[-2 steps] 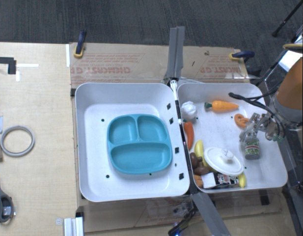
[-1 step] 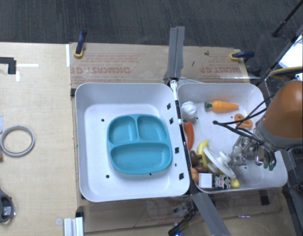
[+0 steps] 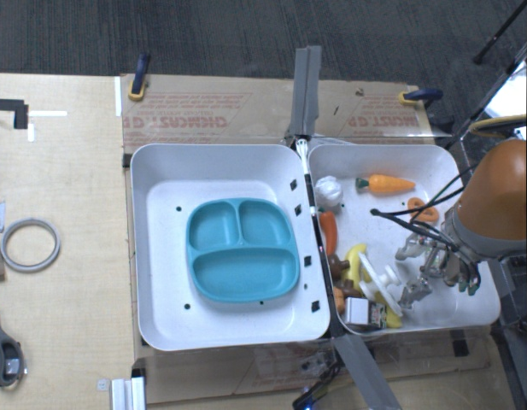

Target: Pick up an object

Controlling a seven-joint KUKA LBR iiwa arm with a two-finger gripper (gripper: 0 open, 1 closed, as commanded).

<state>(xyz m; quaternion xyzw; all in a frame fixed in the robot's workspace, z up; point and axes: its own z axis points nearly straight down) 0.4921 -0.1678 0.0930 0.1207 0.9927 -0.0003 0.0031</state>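
**Arm over the right bin, toys along its left wall**

Wooden bench point(image 3: 58, 143) carrying two shallow white bins, seen from above. Near edge: scissors point(image 3: 5, 359) at the bench's left margin, a grey tape ring point(image 3: 28, 244) beyond them. Left bin point(image 3: 152, 314): a blue divided plate point(image 3: 243, 249) at its centre. Right bin point(image 3: 451, 314): the gripper point(image 3: 421, 276) hangs low over the floor near the front right corner; whether its fingers are open or closed cannot be told. Beside it, by the front left corner, a yellow banana toy point(image 3: 359, 265) among small items. Farther back, a white ball point(image 3: 328, 191) and an orange carrot point(image 3: 384, 183) near the rear wall. Brown cardboard point(image 3: 212, 114) lies behind both bins.
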